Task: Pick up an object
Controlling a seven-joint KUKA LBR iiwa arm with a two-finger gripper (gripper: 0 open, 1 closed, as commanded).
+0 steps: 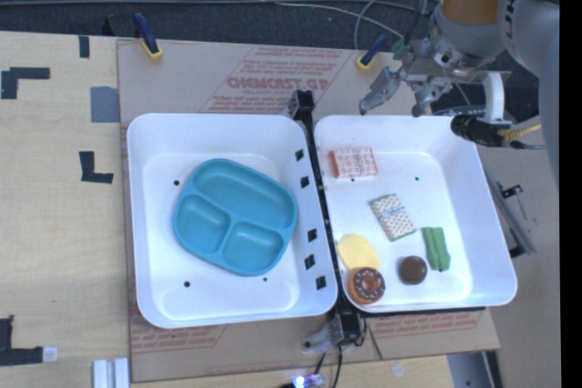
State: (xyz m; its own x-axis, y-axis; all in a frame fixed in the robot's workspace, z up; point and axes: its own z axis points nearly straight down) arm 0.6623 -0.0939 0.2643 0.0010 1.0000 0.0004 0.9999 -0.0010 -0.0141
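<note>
My gripper (pixel 400 97) hangs open above the far rim of the right bin (pixel 482 195), its two fingers spread and nothing between them. Below it in that bin lie a red and white wafer packet (pixel 353 163), a small checkered packet (pixel 393 216), a green piece (pixel 436 247), a yellow piece (pixel 357 250), a chocolate doughnut (pixel 367 284) and a brown ball (pixel 413 269). The wafer packet is the closest to the gripper, a little toward the front and left of it.
A blue divided plate (pixel 236 215) lies in the left bin (pixel 150 195). A black divider with clips (pixel 311 195) runs between the bins. Two blue and yellow clamps (pixel 145 36) (pixel 368 59) hold the cardboard at the back. Cables (pixel 273 0) trail behind.
</note>
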